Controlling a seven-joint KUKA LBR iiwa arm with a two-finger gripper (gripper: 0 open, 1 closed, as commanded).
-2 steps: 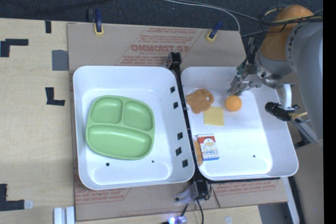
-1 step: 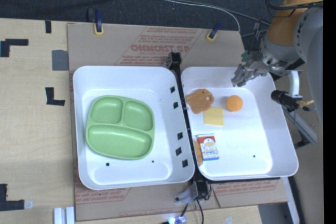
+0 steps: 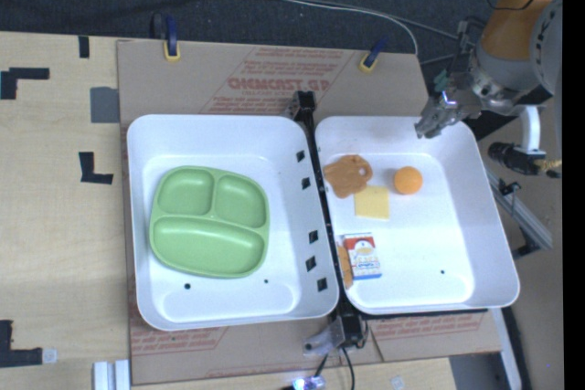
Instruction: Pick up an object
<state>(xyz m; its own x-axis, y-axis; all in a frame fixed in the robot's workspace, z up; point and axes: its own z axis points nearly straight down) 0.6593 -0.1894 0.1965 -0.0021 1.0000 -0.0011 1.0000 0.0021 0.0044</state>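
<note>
— How much room did you have?

— The desk (image 3: 55, 196) carried a cardboard sheet (image 3: 274, 78) under two white bins. The left bin (image 3: 146, 142) held a green divided plate (image 3: 209, 221). The right bin (image 3: 475, 233) lay open along its near and right sides.

— And the objects?

— A brown cookie (image 3: 347, 173), a yellow cheese slice (image 3: 372, 203) and an orange ball (image 3: 408, 181) clustered toward its far left; a small box (image 3: 362, 256) sat by the left wall.

— Your end effector?

— My end effector (image 3: 436, 122) hung over the far right corner, apart from everything. How wide it stood, I couldn't tell.
</note>
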